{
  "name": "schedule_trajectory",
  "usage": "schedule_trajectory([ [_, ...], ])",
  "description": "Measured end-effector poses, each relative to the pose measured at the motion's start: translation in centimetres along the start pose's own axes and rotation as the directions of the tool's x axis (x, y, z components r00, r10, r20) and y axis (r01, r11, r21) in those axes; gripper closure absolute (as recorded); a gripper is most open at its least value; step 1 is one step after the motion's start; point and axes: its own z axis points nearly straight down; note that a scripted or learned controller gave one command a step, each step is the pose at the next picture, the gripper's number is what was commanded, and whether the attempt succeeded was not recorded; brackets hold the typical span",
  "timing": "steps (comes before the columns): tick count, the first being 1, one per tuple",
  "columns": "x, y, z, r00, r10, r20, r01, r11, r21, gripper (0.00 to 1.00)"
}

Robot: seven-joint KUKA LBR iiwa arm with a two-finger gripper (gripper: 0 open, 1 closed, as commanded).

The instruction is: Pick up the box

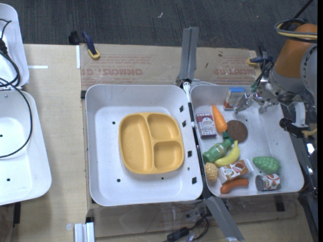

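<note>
A small red box point(205, 124) lies flat near the left wall of the right bin point(291, 150). A blue and white box point(233, 98) stands at that bin's back, beside an orange carrot point(218, 118). A white and red carton point(233, 170) lies toward the front. My gripper point(252, 105) hangs over the back of the right bin, just right of the blue and white box. It is open, and nothing sits between its fingers.
The right bin also holds a brown round cookie point(236, 130), a green bottle point(218, 150), a banana point(228, 156), a green grape bunch point(266, 163), a can point(267, 182), a sausage point(234, 185) and a corn piece point(211, 172). The left bin point(101, 150) holds a yellow divided tray point(151, 142).
</note>
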Motion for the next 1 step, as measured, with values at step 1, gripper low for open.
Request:
schedule_trajectory([
  [1,-1.50,-5.82,-5.38,0.999,-0.029,0.014,0.030,1.000,-0.010,0.00],
])
